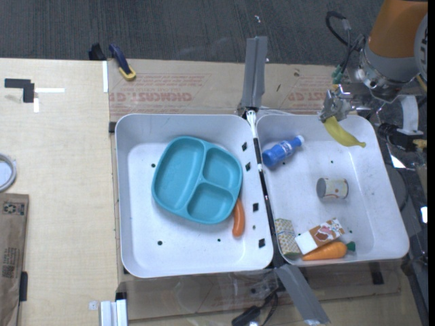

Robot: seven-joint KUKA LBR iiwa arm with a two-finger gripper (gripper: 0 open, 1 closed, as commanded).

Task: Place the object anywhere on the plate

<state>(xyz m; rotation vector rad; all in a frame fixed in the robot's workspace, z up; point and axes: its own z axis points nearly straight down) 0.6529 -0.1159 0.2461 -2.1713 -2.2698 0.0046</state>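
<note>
Bench [54, 155] as I see it

Two white bins [126, 202] side by side, tape roll [5, 174] at its left edge.

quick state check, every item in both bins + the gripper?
Blue divided plate: flat in left bin, nothing on it.
Hot dog: lying beside the plate's lower right rim.
Blue bottle: on its side, right bin.
Small can: on its side.
Carrot: lying along the near wall.
Snack packet: flat, next to the carrot.
Banana: hanging from the gripper.
Gripper: shut on the banana, above the right bin's far corner.
</note>
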